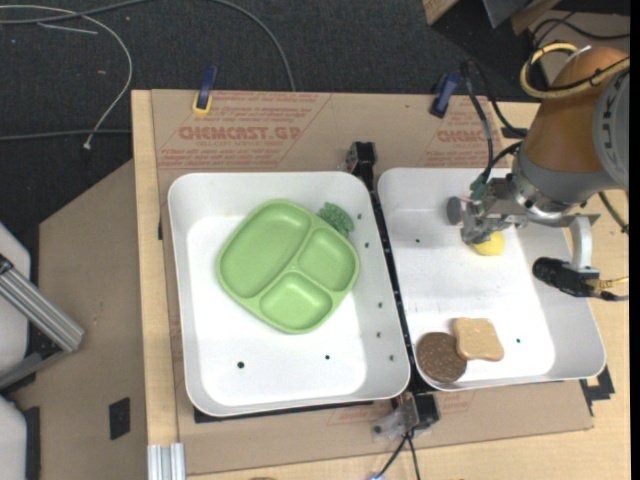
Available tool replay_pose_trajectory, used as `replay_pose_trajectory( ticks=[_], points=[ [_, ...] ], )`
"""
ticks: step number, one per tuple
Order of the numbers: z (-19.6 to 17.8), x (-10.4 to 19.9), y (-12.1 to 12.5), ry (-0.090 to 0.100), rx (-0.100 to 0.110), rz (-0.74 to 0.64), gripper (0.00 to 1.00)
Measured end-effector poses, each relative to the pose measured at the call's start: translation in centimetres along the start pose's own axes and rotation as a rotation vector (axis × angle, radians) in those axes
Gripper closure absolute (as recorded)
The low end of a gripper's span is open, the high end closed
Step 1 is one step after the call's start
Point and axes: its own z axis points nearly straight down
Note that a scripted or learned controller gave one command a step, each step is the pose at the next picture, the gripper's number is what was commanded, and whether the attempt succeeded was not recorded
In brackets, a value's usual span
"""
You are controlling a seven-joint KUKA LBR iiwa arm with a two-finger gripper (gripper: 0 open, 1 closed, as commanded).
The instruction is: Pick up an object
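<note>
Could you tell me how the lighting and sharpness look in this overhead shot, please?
In the camera view, light is even and soft: the green divided plate casts only a faint shadow in the left bin; the right bin reads bright without harsh glare; focus is slightly soft overall, and the claw over the yellow object lacks detail.

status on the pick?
Claw low in right bin, over yellow item. Grasp unconfirmed. Toast and brown disc lie apart near front edge.

Even, bright overhead light is seen; the white bins (300, 393) are nearly washed out, shadows are faint, and detail is slightly soft.
</note>
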Motion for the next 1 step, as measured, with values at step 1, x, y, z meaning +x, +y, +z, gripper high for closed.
replay_pose_trajectory(
  ticks=[1],
  points=[
    [-5.47, 0.0, 0.22, 0.0, 0.0, 0.001, 1.0]
  ],
)
